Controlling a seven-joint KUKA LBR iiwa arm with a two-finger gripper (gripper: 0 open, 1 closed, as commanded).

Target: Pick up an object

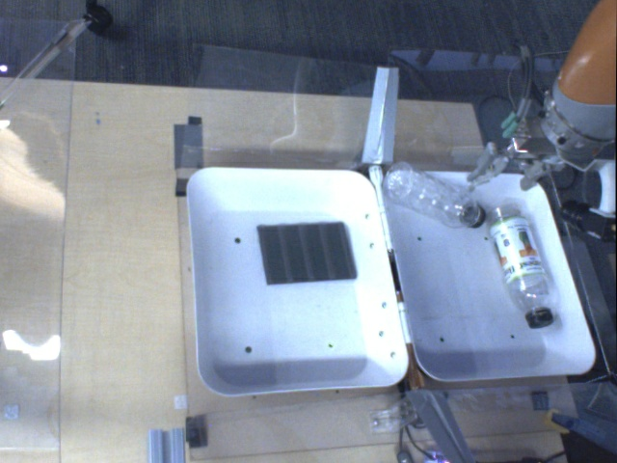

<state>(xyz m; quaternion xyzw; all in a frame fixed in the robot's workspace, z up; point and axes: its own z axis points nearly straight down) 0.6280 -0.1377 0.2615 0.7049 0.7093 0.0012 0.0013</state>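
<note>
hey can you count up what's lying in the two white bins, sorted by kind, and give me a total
Clear plastic bottles: 2, both in the right bin: a bare one at its upper left corner, a labelled one along its right side.
Dark ribbed pad: 1, in the left bin.
Total: 3

**No lettering legible on the bench**

The one thing carrying print is the labelled clear plastic bottle (520, 268) lying in the right bin (453, 355). Its white label (514, 247) shows an orange patch and dark lines of print, but the marks are too small and blurred to make out any word, brand or number. The second clear plastic bottle (429, 197), lying near the same bin's far left corner, bears no label that can be seen. The dark ribbed pad (307, 252) in the left bin (222, 355) shows plain ridges and no writing.
</note>
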